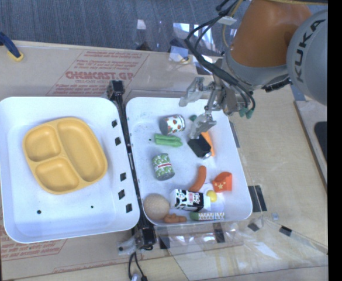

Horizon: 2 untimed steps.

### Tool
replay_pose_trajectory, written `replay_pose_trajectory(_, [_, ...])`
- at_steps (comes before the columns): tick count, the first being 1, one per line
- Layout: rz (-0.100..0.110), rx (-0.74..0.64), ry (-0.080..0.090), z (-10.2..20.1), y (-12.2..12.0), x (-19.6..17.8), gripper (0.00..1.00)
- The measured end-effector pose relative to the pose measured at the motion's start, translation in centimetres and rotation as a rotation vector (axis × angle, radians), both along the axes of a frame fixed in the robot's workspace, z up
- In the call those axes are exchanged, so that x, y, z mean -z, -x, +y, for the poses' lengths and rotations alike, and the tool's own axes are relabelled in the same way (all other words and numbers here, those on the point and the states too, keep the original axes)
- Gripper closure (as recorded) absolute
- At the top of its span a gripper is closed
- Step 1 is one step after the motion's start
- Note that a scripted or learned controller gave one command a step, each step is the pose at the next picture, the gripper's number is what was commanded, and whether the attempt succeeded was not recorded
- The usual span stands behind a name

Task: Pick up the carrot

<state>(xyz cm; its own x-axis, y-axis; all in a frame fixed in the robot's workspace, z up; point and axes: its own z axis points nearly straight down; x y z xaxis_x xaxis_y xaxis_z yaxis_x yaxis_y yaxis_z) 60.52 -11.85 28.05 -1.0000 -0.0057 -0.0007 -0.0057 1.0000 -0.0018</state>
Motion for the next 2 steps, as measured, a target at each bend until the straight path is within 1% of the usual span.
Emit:
replay_pose_trajectory(1, [0.005,-0.193,-0.002,-5.3,1.3,7.9,0.0])
replay_pose_trajectory(2, [0.001,0.01,-0.002,-9.0,-0.5,18.9,0.0])
